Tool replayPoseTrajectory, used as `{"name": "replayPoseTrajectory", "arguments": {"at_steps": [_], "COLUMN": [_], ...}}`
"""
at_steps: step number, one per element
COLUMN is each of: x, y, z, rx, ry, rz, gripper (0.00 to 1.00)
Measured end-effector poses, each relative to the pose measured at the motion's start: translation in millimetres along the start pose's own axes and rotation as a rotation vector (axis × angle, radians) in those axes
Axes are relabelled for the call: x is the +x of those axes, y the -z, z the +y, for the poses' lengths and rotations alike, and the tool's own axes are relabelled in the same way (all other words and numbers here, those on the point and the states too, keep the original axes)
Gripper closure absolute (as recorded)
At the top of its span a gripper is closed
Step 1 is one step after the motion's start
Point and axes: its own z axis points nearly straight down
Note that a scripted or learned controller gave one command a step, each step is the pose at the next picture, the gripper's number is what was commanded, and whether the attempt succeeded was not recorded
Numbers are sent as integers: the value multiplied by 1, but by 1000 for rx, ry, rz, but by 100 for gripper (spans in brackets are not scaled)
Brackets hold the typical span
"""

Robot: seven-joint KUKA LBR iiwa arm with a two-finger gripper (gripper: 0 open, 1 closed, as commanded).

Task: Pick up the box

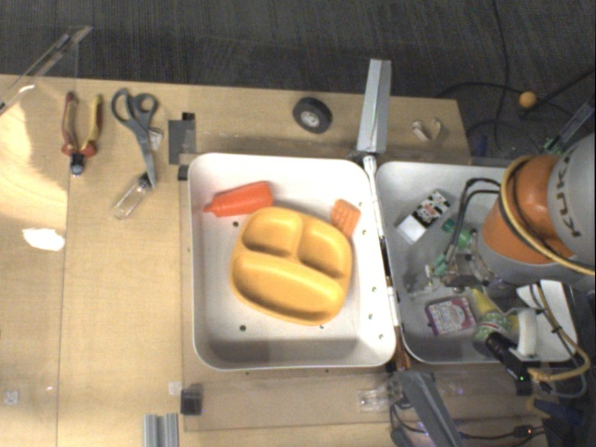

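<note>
Arm was hanging over the right white bin (410, 338)
Small purple-and-white box (450, 315) lay near it; couldn't tell the gripper's state.

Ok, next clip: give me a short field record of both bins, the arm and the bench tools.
left bin: yellow divided tray, orange bottle, small orange piece
right bin: purple box, small white box
arm: over right bin
tool state: cannot tell
bench: scissors, pliers, tape roll
</note>
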Motion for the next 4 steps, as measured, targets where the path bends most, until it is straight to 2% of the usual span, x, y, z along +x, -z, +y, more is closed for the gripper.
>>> {"name": "replayPoseTrajectory", "arguments": {"at_steps": [1,2,3,4], "x": [10,10,10,8], "y": [-11,1,1,9], "z": [-7,-3,-3,-8], "rx": [19,11,11,26], "ry": [-104,-101,-101,-13], "rz": [5,2,2,7], "gripper": [0,100,0,0]}}
